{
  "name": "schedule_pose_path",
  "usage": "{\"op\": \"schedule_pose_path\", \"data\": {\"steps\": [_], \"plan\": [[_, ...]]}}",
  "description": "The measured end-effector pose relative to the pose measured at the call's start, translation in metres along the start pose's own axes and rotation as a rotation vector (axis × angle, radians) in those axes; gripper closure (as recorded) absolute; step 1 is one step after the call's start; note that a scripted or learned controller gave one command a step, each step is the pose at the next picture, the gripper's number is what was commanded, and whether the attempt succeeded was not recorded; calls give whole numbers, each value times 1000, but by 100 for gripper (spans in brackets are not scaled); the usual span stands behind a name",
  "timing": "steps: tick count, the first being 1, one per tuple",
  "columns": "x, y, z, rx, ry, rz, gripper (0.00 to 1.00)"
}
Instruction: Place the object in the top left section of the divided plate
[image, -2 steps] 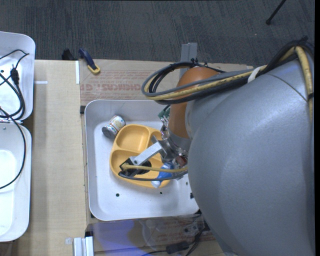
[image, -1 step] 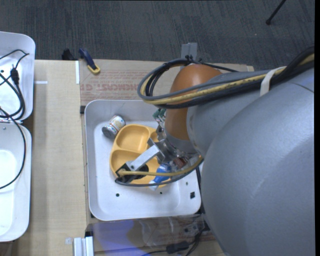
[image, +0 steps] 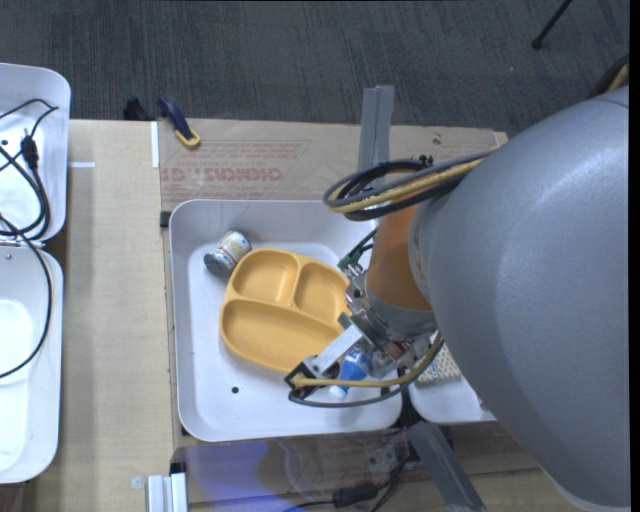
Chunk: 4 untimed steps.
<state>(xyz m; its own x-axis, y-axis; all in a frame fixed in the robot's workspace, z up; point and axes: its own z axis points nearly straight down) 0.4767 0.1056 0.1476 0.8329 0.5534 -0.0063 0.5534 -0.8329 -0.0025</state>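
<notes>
Looming over the right half of the view, the grey arm (image: 545, 290) reaches in across the desk (image: 110, 300), its orange band just above the wrist and a loop of black and yellow cable (image: 400, 185) draped over it. Below it sits a shallow white bin (image: 195, 330), and a second white bin (image: 25, 400) lies well apart at the left edge with black cords trailing across it. Inside the nearer bin rests a yellow divided plate (image: 280, 310) with three sections, tilted a little relative to the bin walls. The claw (image: 340, 375) hangs low at the plate's lower right rim, partly hidden by the wrist and its cables, so how far it stands open cannot be told. A small blue object (image: 352, 370) shows right at the claw, just off the plate's edge; whether it is gripped cannot be told. A small metal can (image: 226, 251) lies on its side just beside the plate's upper left rim. Beyond the bin, a blue and yellow clamp (image: 178, 123) lies on the cardboard.
</notes>
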Motion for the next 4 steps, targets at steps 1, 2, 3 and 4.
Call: {"op": "schedule_pose_path", "data": {"steps": [1,2,3,4], "plan": [[35,6,43,-18,20,-111,100],[124,16,47,-12,20,-29,100],[46,-45,-73,-2,0,-230,100],[21,-31,-108,-2,0,-640,100]]}}
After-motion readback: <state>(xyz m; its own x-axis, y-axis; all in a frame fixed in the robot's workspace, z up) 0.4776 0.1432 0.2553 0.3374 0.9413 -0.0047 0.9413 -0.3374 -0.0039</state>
